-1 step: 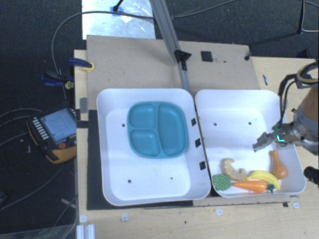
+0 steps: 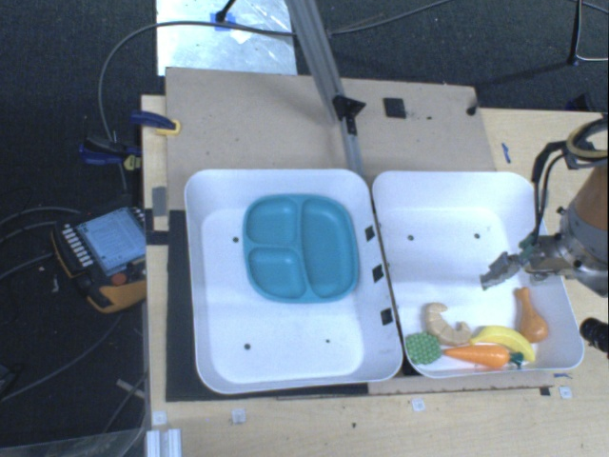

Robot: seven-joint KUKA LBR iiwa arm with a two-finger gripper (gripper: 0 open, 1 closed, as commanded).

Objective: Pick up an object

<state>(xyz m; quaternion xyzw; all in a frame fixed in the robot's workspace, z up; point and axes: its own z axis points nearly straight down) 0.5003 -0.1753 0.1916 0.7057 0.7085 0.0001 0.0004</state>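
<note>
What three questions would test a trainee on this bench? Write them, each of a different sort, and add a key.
1. True or false: the blue divided plate lies in the left bin.
2. Multiple choice: where in the right bin are the toy foods clustered? A) far edge B) near edge C) centre
3. Fill in: the item lying beside the carrot and partly above it in the view is a yellow ____.

Key
1. True.
2. B: the carrot, banana, green item and the rest lie along the near edge, below the hand.
3. Banana.
</note>
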